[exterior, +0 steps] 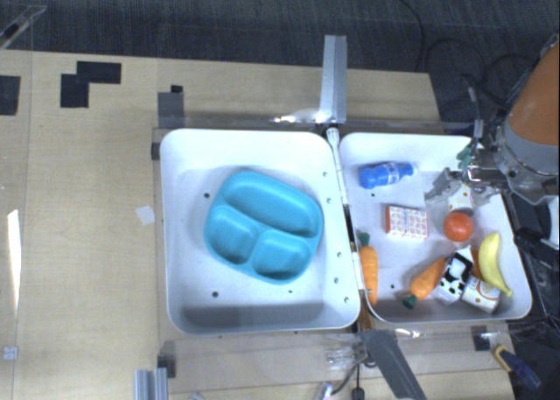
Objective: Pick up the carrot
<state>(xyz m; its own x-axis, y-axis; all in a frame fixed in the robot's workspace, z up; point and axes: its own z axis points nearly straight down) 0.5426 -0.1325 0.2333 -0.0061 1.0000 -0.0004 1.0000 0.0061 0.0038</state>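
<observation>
Two carrots in the right bin (437,146), pincer (461,181) above the tomato (458,226).

One carrot (368,272) lies lengthwise by the left wall; another carrot (427,278) slants, green end toward the bin's near edge. Pincer's grip cannot be told.

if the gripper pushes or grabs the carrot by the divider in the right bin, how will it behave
The carrot looks like a smooth moulded toy, so probably stiff and light. Its rounded, tapered body may roll or pivot if nudged sideways. It lies along the right bin wall next to the divider, so a grasp there could be cramped and it might slip away. The gripper hangs near the tomato.
</observation>
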